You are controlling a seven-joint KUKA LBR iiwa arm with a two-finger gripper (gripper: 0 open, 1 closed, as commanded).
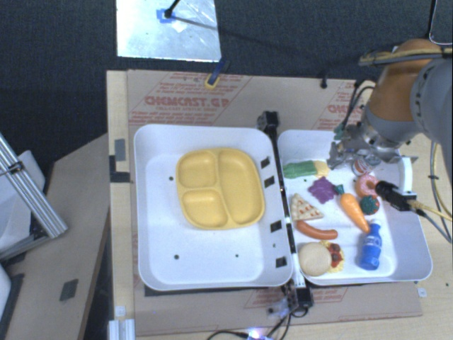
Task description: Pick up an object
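My gripper (pixel 342 152) hangs over the far part of the right bin (pixel 417 250), just above and right of a green and yellow toy corn cob (pixel 305 168). A red and white piece (pixel 363 164) lies partly hidden under the wrist. Near it sit a pink donut (pixel 366 184), a purple grape bunch (pixel 323 189), an orange carrot (pixel 352 212) and a small dark green piece (pixel 369 205). Toward the front lie a pizza slice (pixel 304 207), a sausage (pixel 317 230), a burger (pixel 320 258) and a blue bottle (pixel 369 246). Nothing shows in the gripper's hold.
The left bin (pixel 156 261) holds a yellow divided plate (pixel 218 188). A black-clipped divider (pixel 279 197) separates the bins. Both stand on a cardboard sheet (pixel 184 101). A shiny panel (pixel 168 20) lies beyond the bench.
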